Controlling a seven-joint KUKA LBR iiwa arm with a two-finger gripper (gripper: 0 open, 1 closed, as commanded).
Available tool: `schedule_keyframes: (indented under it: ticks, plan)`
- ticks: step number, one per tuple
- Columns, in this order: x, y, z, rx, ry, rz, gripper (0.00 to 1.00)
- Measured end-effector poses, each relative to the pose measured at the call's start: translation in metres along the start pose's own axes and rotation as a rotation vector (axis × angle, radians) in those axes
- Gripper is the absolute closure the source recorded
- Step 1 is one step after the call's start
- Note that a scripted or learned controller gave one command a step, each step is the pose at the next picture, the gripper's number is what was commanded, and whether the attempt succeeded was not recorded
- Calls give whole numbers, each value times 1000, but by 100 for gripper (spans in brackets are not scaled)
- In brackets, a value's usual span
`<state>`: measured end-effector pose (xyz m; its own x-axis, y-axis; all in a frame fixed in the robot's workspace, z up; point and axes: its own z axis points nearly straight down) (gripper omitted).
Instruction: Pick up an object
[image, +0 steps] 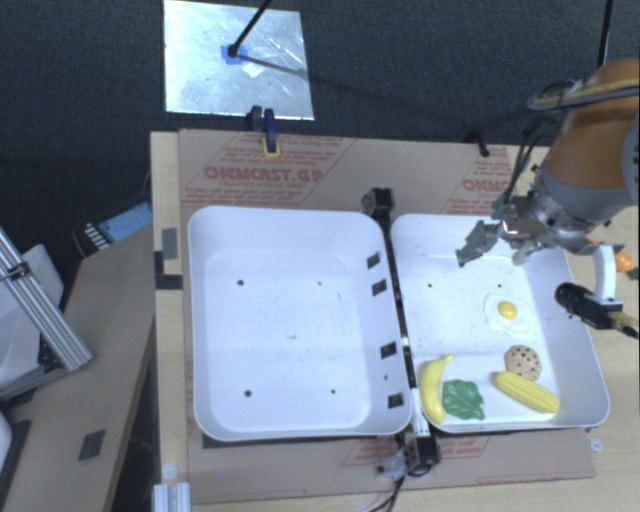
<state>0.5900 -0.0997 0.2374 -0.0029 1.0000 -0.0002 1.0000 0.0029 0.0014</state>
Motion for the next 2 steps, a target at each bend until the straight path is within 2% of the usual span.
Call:
schedule_keyframes:
  ticks: [1, 2]
  plan:
    - [64, 8, -141, -17, 1, -9, 0]
    - [136, -53, -203, -7, 4, -10, 0]
